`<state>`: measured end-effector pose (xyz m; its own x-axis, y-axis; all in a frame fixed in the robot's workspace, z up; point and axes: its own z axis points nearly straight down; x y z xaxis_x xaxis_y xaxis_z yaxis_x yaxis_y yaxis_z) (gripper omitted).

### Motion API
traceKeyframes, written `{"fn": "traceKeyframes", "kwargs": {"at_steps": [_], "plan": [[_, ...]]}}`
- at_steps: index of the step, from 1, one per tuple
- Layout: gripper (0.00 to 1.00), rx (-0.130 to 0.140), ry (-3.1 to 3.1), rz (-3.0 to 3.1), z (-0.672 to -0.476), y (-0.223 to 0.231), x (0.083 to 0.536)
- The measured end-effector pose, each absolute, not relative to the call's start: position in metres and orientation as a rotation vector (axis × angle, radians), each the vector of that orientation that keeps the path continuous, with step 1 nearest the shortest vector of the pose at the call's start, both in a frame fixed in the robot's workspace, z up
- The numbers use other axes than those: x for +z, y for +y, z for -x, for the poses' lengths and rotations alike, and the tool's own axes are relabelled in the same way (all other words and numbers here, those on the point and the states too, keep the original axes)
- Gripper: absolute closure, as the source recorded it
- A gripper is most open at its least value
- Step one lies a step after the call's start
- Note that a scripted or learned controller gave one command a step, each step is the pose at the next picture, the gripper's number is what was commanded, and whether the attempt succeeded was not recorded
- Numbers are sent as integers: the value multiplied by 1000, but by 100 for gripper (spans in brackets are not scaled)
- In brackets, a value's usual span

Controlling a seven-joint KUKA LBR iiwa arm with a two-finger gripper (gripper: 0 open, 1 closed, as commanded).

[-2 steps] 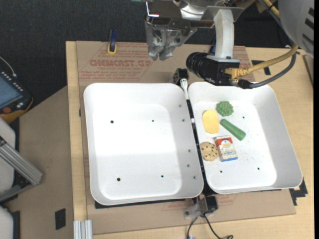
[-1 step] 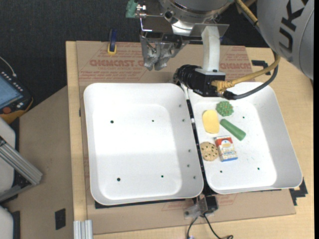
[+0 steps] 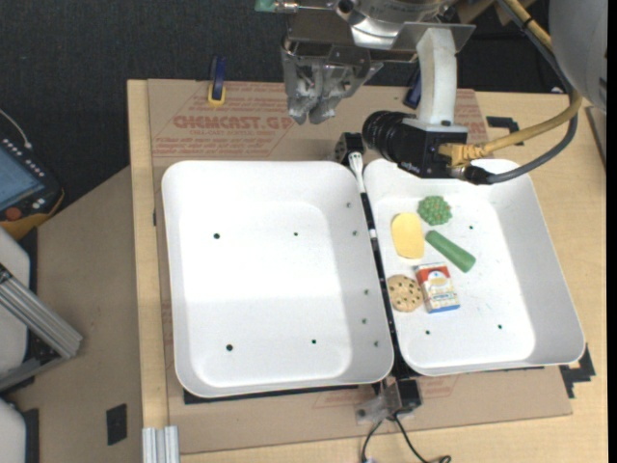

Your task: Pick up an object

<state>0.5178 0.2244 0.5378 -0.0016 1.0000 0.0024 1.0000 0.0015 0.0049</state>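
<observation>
1. You had the gripper (image 3: pixel 316 99) hanging above the brown cardboard sheet (image 3: pixel 241 123), just behind the far rim of the left bin (image 3: pixel 174 258).
2. From this slanted view I could not tell you whether the gripper was wide or narrow; its tip was only a grey blur against the cardboard.
3. All the things that you could pick up lay in the right bin (image 3: pixel 540 230), well apart from the gripper, toward the view's right of it and nearer to the camera.
4. Nearest to the gripper was a green bumpy ball (image 3: pixel 434 209), and just beside the ball, a little further from the gripper, lay a yellow piece (image 3: pixel 408 234).
5. A green cylinder (image 3: pixel 451 250) lay tilted just beside the yellow piece, on its view-right side.
6. Furthest from the gripper were a round cookie (image 3: pixel 403 292) and a small red and white box (image 3: pixel 438 287), side by side; I could not tell if they touched.
7. A blue clamp (image 3: pixel 218 80) stood on the far edge of the cardboard, to the view's left of the gripper.
</observation>
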Motion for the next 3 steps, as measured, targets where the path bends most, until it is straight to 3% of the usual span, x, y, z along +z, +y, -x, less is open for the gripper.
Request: {"fn": "traceKeyframes", "kwargs": {"at_steps": [1,2,3], "plan": [[100,4,2219,-2221,-532,224,535],[100,-14,2222,-2226,-530,224,473],[100,6,2222,-2219,-524,224,501]]}}
